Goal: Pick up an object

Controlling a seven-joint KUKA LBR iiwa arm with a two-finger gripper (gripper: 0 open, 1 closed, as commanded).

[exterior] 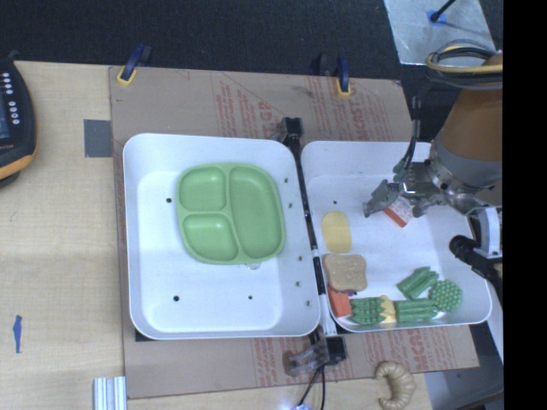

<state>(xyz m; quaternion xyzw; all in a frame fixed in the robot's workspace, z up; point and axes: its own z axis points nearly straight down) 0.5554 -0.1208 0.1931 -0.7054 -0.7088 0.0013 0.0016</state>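
One arm (466,135) reaches from the right over the right bin (359,156), fingers (395,203) gripping a small red object (396,216).

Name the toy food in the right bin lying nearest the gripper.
The pale yellow piece, left of the gripper; the green pieces lie farther down.

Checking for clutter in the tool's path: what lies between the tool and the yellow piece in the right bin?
In the camera view, just bare white bin floor separates the tool from the yellow piece.

bench (60,254) bears cardboard sheet (214,105), two white bins (145,306) atop
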